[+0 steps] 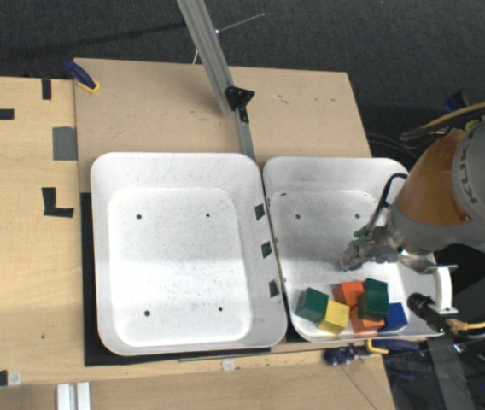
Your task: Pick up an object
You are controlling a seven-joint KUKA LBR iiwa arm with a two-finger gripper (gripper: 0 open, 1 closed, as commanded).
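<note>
**Gripper poised over the block pile, no object taken yet**

Gripper (360, 252) sits at the lower right of the frame, low over the floor of the right bin (319, 182), at the end of the grey arm (447, 195) that comes in from the right edge with its orange band showing above the wrist. Whether it is spread or pressed together cannot be told at this size; the tip reads as a dark, blurred cluster, and nothing can be made out in it.

The things to pick lie just below and to the right of it, bunched against the bin's lower wall: a green block (312, 304) at the left of the group, a yellow block (336, 315) touching it, an orange block (349, 294) beside a darker green block (376, 297), and a blue block (395, 316) at the right end. The left bin (178, 169) takes up the middle of the frame.

Judging from this, the step in hand is the approach, with the grasp not yet made. The next move calls for shifting toward the bottom of the frame onto one block. The green block at the pile's edge looks the easiest, since its left side is free; the others are packed tight and close to the wall, leaving little room around them.
</note>
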